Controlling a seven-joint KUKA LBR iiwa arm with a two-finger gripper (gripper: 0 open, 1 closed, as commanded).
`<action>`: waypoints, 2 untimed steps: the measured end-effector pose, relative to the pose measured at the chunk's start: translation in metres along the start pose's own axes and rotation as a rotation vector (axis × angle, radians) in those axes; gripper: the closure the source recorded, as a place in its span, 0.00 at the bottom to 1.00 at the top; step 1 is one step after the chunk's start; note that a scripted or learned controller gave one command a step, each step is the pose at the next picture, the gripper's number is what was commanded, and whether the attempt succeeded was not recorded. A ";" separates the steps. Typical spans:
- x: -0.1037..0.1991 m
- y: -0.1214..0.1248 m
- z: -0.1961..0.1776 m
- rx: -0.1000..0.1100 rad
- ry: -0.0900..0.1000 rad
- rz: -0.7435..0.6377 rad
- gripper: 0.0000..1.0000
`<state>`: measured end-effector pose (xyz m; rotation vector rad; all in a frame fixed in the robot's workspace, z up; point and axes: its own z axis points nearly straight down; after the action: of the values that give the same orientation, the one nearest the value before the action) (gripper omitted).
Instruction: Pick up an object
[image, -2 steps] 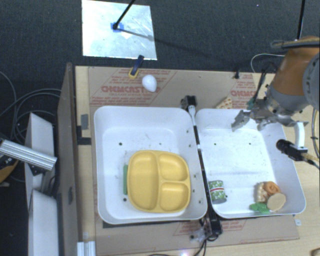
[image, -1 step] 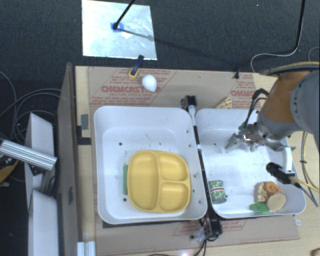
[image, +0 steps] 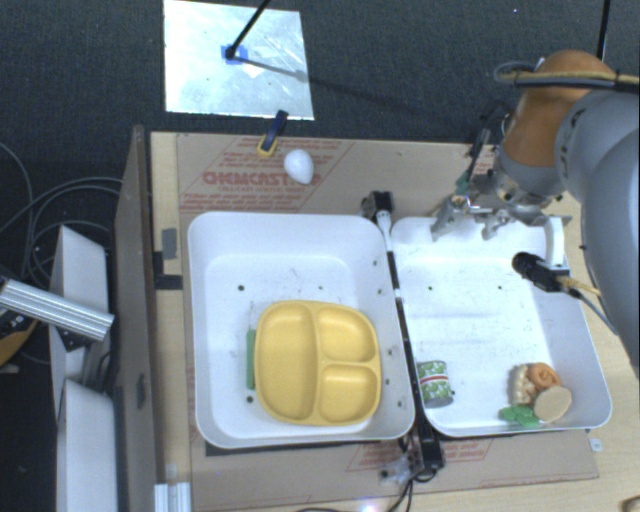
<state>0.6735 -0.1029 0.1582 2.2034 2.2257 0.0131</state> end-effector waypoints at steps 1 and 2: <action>-0.010 -0.051 0.077 0.019 0.002 0.011 0.00; -0.008 -0.003 0.072 0.006 0.000 0.005 0.00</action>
<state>0.6713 -0.1108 0.0859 2.2116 2.2235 0.0072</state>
